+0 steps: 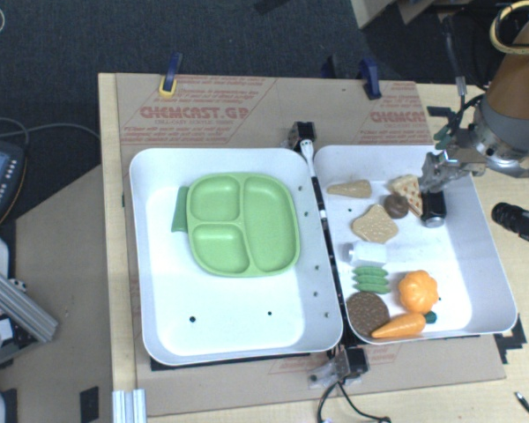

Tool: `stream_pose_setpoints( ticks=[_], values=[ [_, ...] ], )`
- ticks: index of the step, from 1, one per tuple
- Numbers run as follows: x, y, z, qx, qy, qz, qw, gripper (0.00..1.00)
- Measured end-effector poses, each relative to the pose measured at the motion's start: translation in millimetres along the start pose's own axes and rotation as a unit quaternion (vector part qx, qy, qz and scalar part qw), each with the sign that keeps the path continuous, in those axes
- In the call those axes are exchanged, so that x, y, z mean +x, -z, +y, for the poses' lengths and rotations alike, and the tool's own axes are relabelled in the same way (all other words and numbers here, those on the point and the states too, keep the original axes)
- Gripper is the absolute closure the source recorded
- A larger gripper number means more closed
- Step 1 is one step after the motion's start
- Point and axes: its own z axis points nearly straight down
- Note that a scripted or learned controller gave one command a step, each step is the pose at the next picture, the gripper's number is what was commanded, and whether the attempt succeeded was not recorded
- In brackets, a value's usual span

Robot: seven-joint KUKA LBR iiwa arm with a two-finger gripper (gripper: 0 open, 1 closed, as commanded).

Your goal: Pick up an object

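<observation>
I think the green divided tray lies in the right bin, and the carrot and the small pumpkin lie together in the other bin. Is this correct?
Not quite. The camera view shows the green divided tray in the left bin, not the right one. The carrot and the small pumpkin do lie together in the other bin, the right bin, near its front edge.

One fixed camera looks down at a slant on the bench (pixel 247 104), far enough for both bins; the arm (pixel 511 113) enters at three o'clock.
</observation>
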Motion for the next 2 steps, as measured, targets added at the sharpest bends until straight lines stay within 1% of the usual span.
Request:
stream_pose_setpoints(
  ticks=[1, 2],
  values=[
    [0.2, -2.6, 0.5, 0.003, 0.000, 0.000, 1.0000, 1.00],
    [43.6, 1.8, 6.7, 0.003, 0.001, 0.001, 1.0000, 1.00]
  ],
)
